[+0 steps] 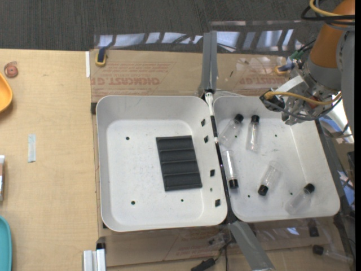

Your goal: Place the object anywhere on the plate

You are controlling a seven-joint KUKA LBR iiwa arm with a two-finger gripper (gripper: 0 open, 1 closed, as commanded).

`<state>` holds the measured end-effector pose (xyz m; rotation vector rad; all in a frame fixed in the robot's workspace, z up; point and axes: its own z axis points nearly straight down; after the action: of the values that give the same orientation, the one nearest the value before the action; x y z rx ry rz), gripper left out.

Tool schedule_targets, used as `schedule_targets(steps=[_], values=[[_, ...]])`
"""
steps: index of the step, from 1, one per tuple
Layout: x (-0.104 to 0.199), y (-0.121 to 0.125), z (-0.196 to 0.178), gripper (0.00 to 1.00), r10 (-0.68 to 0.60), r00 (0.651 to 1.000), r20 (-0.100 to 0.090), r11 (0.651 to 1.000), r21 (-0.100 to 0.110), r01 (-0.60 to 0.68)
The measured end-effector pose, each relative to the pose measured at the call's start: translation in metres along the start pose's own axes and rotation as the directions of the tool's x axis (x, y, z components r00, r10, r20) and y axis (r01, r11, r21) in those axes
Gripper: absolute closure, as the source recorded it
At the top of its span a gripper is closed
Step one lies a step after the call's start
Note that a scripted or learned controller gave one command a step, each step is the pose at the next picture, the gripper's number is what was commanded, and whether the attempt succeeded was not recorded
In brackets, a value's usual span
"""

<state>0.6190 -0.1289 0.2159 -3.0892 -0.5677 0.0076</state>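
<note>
Camera view: gripper [293, 116] hovers over right bin's [330, 168] far edge; can't tell its state. Vials [253, 131] lie loose below it; black plate [179, 162] left. We should centre on one vial, descend squarely.

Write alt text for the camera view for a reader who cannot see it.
Two shallow white bins sit side by side on a bench: the left bin holds a black ribbed plate, and the right bin holds five clear vials with black caps scattered about. The grey and orange arm reaches in over the right bin's far right corner.
</note>
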Motion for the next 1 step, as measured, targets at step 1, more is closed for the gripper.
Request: schedule_targets(steps=[1], values=[[0.0049, -0.0632, 0.0112, 1.0, -0.162, 0.987, 0.0, 0.987, 0.0, 0.162]])
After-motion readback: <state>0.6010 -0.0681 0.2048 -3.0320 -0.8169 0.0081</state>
